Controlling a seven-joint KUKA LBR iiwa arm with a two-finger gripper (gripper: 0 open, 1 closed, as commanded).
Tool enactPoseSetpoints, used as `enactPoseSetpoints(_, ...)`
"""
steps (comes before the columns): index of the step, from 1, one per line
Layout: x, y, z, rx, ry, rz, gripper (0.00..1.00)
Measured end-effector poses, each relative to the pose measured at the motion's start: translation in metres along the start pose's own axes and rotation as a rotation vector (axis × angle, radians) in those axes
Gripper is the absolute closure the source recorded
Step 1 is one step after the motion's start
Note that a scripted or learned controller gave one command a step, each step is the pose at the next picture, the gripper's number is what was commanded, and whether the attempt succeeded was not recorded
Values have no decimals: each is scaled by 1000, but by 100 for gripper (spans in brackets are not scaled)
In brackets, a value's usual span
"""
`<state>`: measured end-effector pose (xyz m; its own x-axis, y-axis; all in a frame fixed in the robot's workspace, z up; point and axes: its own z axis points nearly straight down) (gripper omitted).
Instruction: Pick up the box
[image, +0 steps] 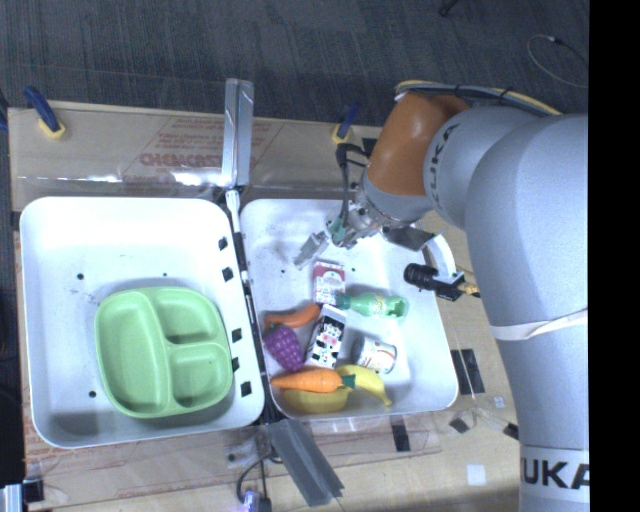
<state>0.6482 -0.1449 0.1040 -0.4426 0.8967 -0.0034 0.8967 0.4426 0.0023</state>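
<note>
A small pink and white box (328, 282) lies in the middle of the right bin (270, 225). A second box, black and white with a pattern (326, 343), lies a little nearer the front among the other items. My gripper (328, 238) hangs low over the back of the right bin, just behind the pink and white box and apart from it. Nothing shows in its grasp.
Beside the boxes in the right bin lie a green bottle (372, 304), a can (378, 355), a carrot (306, 381), a banana (367, 384), a purple fruit (283, 347) and a yellow bowl (315, 401). The left bin (50, 240) holds a green divided plate (165, 350).
</note>
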Motion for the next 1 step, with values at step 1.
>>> enactPoseSetpoints(1, 2, -21, 12, 4, 5, -76, 0)
